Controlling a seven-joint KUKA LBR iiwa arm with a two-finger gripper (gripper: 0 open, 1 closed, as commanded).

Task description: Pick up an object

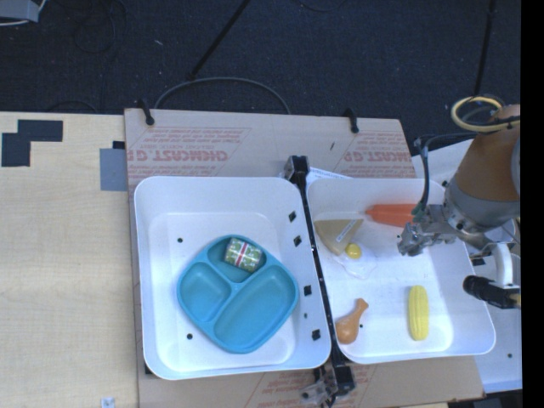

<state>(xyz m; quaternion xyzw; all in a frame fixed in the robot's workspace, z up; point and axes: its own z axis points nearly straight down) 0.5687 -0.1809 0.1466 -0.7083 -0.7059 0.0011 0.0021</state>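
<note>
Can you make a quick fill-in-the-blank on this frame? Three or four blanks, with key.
1. The blue divided plate lies in the ____ bin.
2. The small green can rests on the ____.
3. The corn cob in the right bin is coloured ____.
4. The gripper hovers beside the orange ____.

Missing words: left; plate; yellow; carrot

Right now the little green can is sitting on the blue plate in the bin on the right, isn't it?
Not quite. The camera view shows the little green can sitting on the blue plate, but they are in the left bin, not the right one. The right bin holds the corn, carrot and other toy food.
</note>
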